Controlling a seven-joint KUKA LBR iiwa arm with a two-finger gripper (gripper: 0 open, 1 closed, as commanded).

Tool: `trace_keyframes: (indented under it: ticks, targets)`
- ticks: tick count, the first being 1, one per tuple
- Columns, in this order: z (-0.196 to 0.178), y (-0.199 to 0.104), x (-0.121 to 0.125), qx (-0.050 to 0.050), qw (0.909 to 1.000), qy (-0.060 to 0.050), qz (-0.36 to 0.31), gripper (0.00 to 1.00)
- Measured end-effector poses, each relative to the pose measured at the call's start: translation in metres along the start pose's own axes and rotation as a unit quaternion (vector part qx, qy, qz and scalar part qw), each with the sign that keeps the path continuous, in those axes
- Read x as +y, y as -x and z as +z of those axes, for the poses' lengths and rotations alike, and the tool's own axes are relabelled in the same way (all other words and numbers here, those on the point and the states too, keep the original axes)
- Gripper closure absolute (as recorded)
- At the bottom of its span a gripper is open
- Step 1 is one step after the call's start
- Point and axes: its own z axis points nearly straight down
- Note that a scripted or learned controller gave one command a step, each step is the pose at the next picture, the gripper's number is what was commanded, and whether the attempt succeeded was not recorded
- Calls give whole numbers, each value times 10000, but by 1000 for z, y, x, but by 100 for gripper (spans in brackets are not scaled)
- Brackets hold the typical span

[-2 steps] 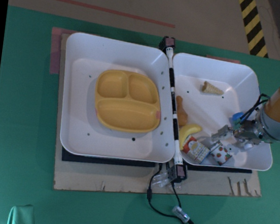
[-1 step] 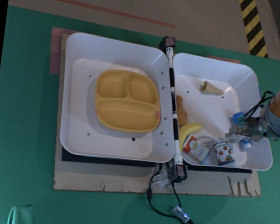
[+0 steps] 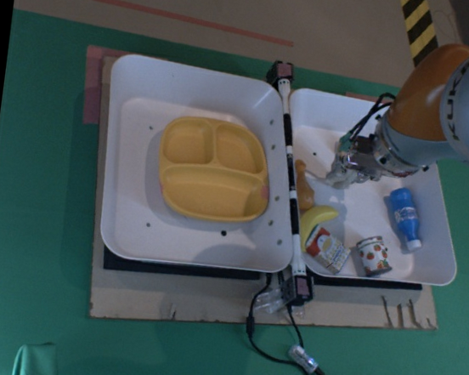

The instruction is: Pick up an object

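Note:
My gripper (image 3: pixel 339 178) hangs over the middle of the right bin (image 3: pixel 432 251), pointing down at the bin floor, with the grey and orange arm behind it to the upper right. Just to its left an orange toy (image 3: pixel 303 185) lies against the bin's left wall. A yellow banana-shaped piece (image 3: pixel 321 216) sits below the gripper. Further toward the front are a small printed carton (image 3: pixel 327 249) and a small can (image 3: pixel 373 255). A blue bottle (image 3: pixel 404 217) lies to the gripper's right. Nothing shows held in the gripper.
The left bin (image 3: pixel 131 126) bears a yellow divided plate (image 3: pixel 213 169). A black-and-white divider bar (image 3: pixel 288 155) runs between the bins. Cables (image 3: pixel 284 335) trail from the front of the bench over green cloth.

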Motion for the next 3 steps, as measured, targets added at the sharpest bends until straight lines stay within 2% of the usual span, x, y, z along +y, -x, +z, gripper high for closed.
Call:
trace_keyframes:
  ticks: [1, 2, 3]
  targets:
    - [0, -2, 2, -17, 10000, -7, 12, 100]
    - [-72, 28, 84, -8, 10000, -56, 0, 100]
    - [-149, 45, 130, -12, 10000, -53, -1, 100]
